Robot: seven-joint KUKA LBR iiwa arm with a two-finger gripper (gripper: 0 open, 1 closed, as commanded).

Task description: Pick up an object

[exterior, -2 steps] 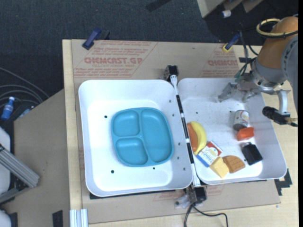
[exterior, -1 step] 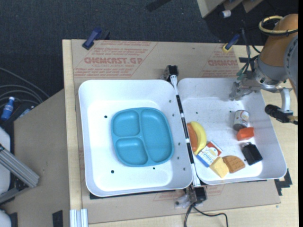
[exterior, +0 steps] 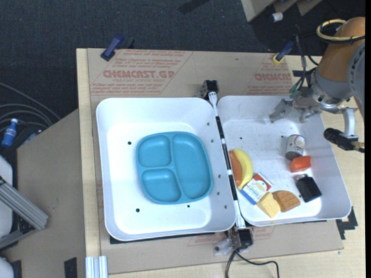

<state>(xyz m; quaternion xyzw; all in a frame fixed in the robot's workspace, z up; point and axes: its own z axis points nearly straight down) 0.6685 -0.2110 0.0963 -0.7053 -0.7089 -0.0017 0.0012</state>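
We see the hand [exterior: 288, 110] hanging over the right white bin's [exterior: 255, 112] far end; whether its grip is apart or together, we cannot tell. Below it: small silver can [exterior: 294, 145], orange block [exterior: 299, 164], black block [exterior: 308, 187]. They crowd together; a descent may nudge a neighbour and miss.

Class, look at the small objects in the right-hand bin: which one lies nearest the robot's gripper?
The small silver-grey metal can, lying just below the gripper. The orange block, black block and yellow banana all sit farther down the bin.
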